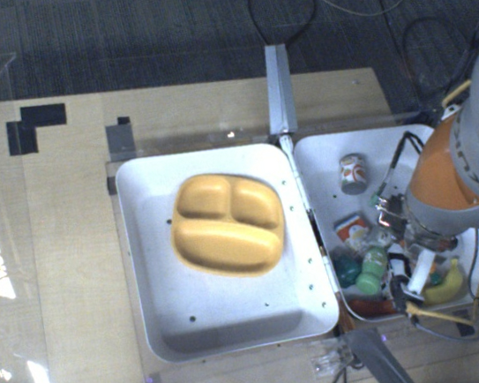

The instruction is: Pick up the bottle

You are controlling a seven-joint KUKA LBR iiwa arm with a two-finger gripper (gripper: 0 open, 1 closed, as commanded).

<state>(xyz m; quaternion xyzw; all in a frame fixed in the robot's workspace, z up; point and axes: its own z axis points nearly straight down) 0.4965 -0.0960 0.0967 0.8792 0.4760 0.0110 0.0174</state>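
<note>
Crowding your right bin [307, 167], gripper [400, 271] low near its front wall, grip state cannot tell, green bottle [371, 269] just beside it among clutter, yellow tray [226, 224] mid left bin [144, 272], open margins around it.

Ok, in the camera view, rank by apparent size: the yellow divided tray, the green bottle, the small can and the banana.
1. Yellow divided tray, by far the largest.
2. Green bottle and banana: similar, both partly hidden, not ranked.
3. Small can, smallest.

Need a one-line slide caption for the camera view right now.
Arm's tool low in the right bin amid clutter beside the green bottle; yellow divided tray in the left bin.
</note>
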